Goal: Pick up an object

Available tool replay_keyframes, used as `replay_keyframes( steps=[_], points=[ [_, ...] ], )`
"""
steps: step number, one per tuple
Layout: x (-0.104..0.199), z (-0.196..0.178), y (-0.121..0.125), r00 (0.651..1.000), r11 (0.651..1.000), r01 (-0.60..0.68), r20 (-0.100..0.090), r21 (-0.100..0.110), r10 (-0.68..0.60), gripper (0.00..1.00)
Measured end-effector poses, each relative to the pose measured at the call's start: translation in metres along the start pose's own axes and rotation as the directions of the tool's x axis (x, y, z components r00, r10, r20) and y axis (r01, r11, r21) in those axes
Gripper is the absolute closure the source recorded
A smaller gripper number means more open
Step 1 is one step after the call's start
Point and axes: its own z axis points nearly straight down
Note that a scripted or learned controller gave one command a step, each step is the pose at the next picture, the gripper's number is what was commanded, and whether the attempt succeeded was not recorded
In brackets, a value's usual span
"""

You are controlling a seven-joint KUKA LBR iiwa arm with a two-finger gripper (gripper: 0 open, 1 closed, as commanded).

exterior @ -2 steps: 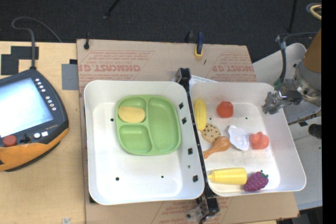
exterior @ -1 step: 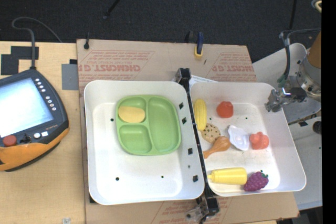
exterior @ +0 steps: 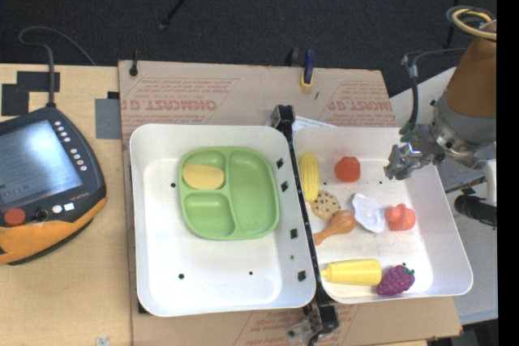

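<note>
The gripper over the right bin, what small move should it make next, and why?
Probably shift left and down toward the red tomato. The gripper hangs above the right bin's upper edge with nothing visibly held, and that toy sits nearest, apart from its neighbours.

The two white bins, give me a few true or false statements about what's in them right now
1. The green tray lies in the left bin. True.
2. A yellow piece sits in one tray compartment. True.
3. The purple grapes lie in the left bin. False: they lie in the right bin, near its front corner.
4. The tool holds the corn cob. False: it hovers over the right bin's far right side, apart from the cob.
</note>
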Motion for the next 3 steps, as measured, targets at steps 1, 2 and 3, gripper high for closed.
replay_keyframes(
  steps=[1,2,3],
  points=[
    [0.051,0.009,-0.008,1.0,1.0,0.001,0.0,0.001,-0.001,1.0],
    [0.103,0.014,-0.015,1.0,1.0,0.001,0.0,0.001,-0.001,1.0],
    [0.152,-0.001,-0.011,1.0,1.0,0.002,0.0,-0.002,-0.002,1.0]
  ],
)
